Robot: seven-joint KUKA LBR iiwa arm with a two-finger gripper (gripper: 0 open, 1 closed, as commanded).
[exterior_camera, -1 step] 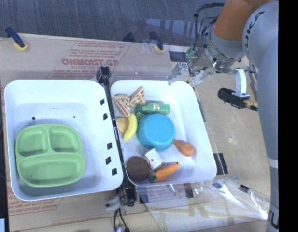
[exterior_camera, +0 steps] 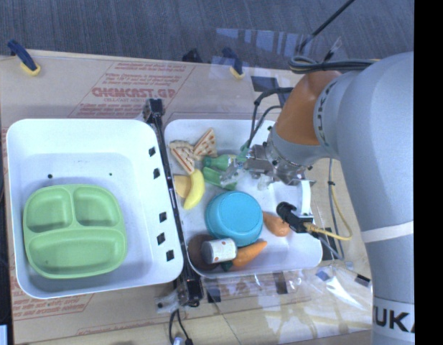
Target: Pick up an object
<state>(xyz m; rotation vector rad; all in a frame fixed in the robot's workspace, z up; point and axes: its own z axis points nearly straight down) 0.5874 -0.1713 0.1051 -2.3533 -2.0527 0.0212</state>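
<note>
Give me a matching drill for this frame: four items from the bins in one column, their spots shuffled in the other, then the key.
Items
1. green tray
2. blue bowl
3. banana
4. carrot

Places
A. near front rim of the right bin
B. left bin
C. middle of the right bin
D. right bin, by the wall next to the left bin

Pairs: 1-B, 2-C, 3-D, 4-A
</note>
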